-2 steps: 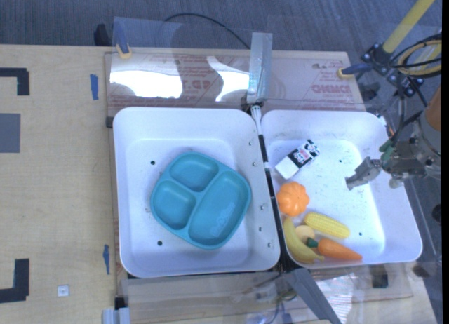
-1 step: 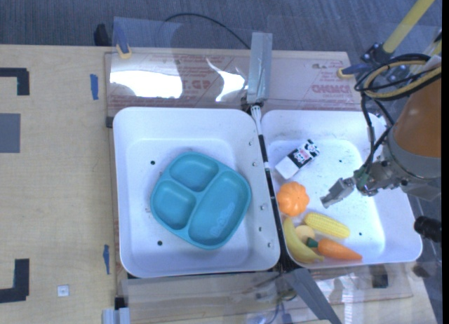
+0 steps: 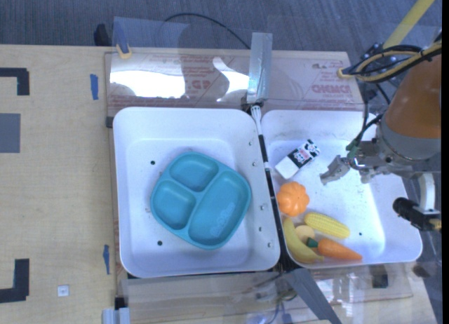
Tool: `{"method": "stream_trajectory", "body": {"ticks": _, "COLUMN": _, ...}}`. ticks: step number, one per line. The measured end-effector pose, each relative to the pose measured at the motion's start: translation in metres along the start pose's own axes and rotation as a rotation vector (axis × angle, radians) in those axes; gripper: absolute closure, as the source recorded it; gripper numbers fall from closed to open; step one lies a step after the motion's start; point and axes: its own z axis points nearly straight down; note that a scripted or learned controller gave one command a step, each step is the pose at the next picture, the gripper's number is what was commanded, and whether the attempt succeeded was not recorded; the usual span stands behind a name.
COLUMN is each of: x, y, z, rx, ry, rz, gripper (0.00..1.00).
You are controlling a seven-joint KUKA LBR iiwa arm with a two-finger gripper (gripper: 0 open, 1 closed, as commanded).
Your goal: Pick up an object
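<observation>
The arm is reaching in from the right and hanging over the right bin (image 3: 393, 242), its gripper (image 3: 339, 168) hovering above the bare white floor in the upper middle of that bin. I am looking hard at the tip, but from this angle I cannot tell how it is set, and nothing is showing in its grasp.

The nearest thing to it is lying just to its left: a small white carton with a black-and-white cow print (image 3: 297, 158), resting flat with its long axis running on a slant, from lower left to upper right. Below that, a small orange pumpkin (image 3: 293, 198) is sitting against the wall between the bins, and in the near corner a corn cob (image 3: 327, 225), a carrot (image 3: 337, 249) and a banana (image 3: 298, 243) are huddling together, touching one another.

The left bin (image 3: 133, 196) is holding a blue divided plate (image 3: 201, 200), well apart from the arm.

To my eye the carton is the likely target, being closest; the tool would need to shift left and close across the carton's narrow width.
</observation>
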Motion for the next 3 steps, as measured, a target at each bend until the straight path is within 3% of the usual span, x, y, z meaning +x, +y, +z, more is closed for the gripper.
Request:
{"method": "stream_trajectory", "body": {"ticks": 1, "x": -0.037, "y": 0.079, "z": 0.030, "rx": 0.001, "ry": 0.000, "rz": -0.012, "gripper": 0.00}}
{"method": "stream_trajectory", "body": {"ticks": 2, "x": -0.036, "y": 0.081, "z": 0.017, "rx": -0.009, "ry": -0.003, "rz": -0.015, "gripper": 1.00}}
{"method": "stream_trajectory", "body": {"ticks": 3, "x": 0.027, "y": 0.115, "z": -0.109, "rx": -0.012, "ry": -0.002, "rz": -0.278, "gripper": 1.00}}
